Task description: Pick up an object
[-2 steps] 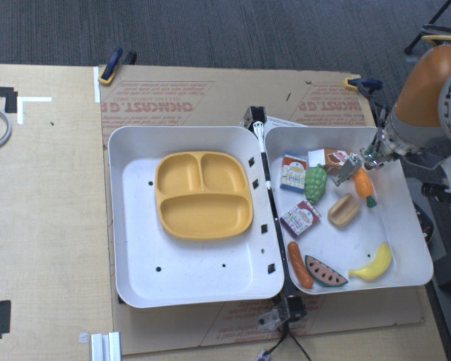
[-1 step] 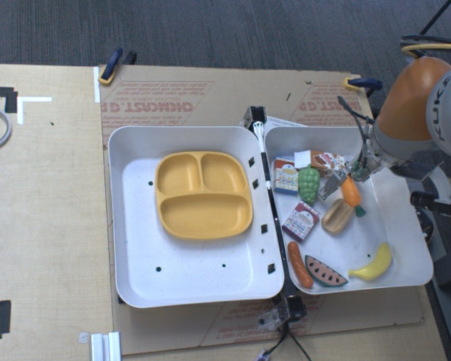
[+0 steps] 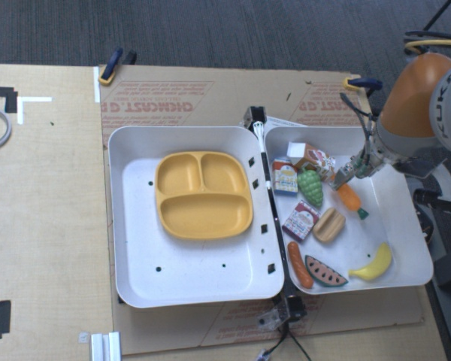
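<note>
My gripper hangs low over the back of the right bin, just above and left of an orange carrot. A wrapped snack lies close on the gripper's left. Further left are a green bunch of grapes, a small juice carton and a white block. Toward the front lie a hot dog bun, a red packet, a sausage, a watermelon slice and a banana. I see nothing held in the gripper.
The left bin holds a yellow divided plate. The arm's orange band rises over the right bin's back right corner. Both bins rest on cardboard clamped to the bench.
</note>
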Robot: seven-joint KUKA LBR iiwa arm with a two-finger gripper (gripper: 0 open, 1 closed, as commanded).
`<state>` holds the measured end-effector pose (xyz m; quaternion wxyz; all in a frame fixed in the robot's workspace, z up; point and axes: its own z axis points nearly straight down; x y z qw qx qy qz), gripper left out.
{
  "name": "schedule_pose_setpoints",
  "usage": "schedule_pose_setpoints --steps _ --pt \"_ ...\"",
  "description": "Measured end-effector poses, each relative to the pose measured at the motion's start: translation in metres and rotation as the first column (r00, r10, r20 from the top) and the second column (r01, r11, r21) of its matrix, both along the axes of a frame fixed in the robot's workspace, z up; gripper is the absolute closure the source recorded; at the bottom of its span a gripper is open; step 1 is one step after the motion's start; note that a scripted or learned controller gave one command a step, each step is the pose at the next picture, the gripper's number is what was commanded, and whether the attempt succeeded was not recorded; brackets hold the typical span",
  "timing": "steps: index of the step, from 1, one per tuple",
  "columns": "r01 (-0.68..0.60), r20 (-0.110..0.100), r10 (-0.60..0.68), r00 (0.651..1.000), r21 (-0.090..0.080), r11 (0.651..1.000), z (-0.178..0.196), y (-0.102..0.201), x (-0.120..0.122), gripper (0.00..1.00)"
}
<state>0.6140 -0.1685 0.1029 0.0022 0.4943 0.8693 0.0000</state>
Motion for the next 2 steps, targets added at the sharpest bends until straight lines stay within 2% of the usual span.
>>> schedule_pose_setpoints --steps 1,2 --pt "0.000 0.000 0.000 1.000 0.000 1.000 0.000 0.000 0.000 0.00" --pt "-0.215 -0.003 0.215 0.977 0.002 0.977 -0.010 0.042 -0.013 0.00"
